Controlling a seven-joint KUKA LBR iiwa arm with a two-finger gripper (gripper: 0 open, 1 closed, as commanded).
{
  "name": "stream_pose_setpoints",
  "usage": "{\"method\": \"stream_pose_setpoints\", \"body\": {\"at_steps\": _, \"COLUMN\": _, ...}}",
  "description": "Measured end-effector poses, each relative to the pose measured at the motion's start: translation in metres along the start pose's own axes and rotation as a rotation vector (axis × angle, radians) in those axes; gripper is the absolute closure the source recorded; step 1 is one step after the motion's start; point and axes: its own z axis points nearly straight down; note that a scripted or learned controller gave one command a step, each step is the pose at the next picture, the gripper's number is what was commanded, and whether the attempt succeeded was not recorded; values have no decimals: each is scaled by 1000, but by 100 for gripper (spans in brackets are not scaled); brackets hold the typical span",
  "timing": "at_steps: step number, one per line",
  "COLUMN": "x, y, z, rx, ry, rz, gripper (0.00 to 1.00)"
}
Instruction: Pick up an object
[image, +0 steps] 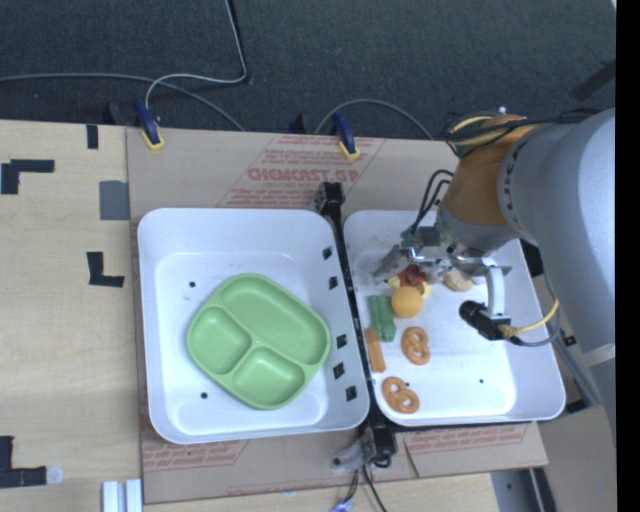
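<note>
Two white bins sit side by side on the desk (60, 300), on a cardboard sheet (290, 175) clamped at its top edge, which probably keeps the whole setup from sliding.

The left bin (160, 240) at frame centre-left holds a green divided plate (258, 340) lying flat.

The right bin (520, 390) holds the small pickable items, clustered along its left side: a yellow ball (407, 303) with a bit of red (412, 276) touching its top, a green strip (381, 318) just left of the ball, an orange stick (374, 352) below that near the divider, and two pretzels (415, 345), the second one (400, 394) lower down. A pale lump (458, 281) lies just right of the ball.

The arm (560, 190) comes in from the right of the frame and bends down over the upper part of the right bin. Its end effector (420, 262) hangs right above the red and yellow pieces, which suggests the ball or the red item is the target. Whether it is spread, closed or gripping anything cannot be told; the metal parts there blur together and nothing is clearly caught in it.

The items look untouched on the bin floor, so the pick seems not yet done. The crowding around the ball could make a clean grasp hard, since neighbours touch it.
</note>
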Motion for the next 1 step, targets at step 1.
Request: {"method": "stream_pose_setpoints", "body": {"at_steps": 1, "x": -2, "y": 0, "z": -11, "rx": 0, "ry": -2, "rz": 1, "gripper": 100}}
